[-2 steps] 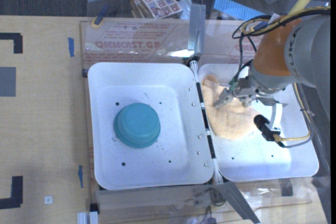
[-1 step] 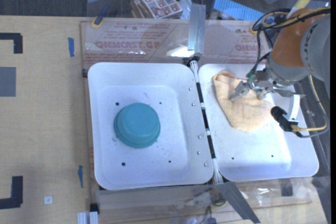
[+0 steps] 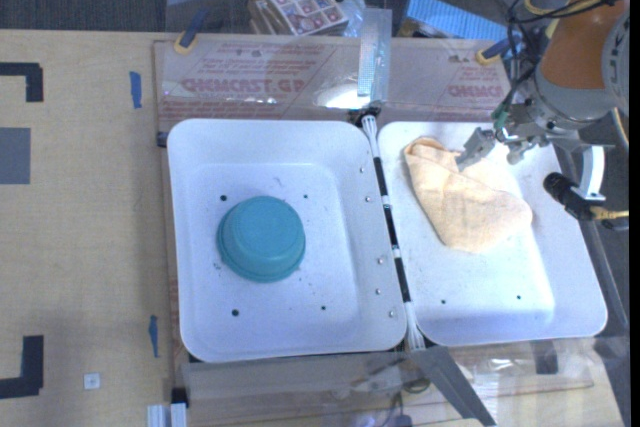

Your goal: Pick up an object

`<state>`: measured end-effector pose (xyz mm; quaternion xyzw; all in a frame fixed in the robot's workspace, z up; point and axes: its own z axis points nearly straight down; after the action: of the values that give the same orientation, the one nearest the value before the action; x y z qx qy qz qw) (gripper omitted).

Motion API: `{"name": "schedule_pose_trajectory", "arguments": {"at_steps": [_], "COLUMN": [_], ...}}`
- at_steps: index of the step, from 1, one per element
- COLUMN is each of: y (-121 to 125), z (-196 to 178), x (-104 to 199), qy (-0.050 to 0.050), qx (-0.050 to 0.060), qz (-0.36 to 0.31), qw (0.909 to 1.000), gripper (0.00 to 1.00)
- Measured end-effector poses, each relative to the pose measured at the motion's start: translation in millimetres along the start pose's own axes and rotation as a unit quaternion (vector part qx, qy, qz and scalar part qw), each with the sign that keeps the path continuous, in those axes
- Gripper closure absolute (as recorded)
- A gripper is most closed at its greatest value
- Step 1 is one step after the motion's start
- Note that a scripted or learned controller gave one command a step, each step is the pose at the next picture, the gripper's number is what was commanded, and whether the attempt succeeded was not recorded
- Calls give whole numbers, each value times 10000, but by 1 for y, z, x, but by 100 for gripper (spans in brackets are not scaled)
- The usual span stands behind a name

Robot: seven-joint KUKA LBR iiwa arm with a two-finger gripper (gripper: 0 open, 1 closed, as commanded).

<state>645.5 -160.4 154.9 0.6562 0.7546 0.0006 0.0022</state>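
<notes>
A crumpled tan cloth lies in the upper half of the right bin. A teal bowl sits upside down in the middle of the left bin. My gripper hangs over the cloth's upper right edge, near the right bin's back wall. Its fingers are spread open, one fingertip just above the cloth's top fold. Nothing shows between them.
The grey arm with its orange band comes in over the right bin's back right corner. A black cable fitting sits at the bin's right rim. Clear plastic sheets and clutter lie behind the bins.
</notes>
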Motion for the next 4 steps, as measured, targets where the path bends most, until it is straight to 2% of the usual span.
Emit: {"name": "schedule_pose_trajectory", "arguments": {"at_steps": [1, 2, 3, 4], "y": [28, -38, 9, 11], "z": [64, 31, 64, 51], "x": [36, 36, 37, 36], "qy": [-9, 14, -12, -24], "qx": [0, 19, -34, -69], "qz": [-897, -39, -765, -761], "qw": [9960, 10000, 9971, 9971], "gripper": [0, 0, 0, 100]}}
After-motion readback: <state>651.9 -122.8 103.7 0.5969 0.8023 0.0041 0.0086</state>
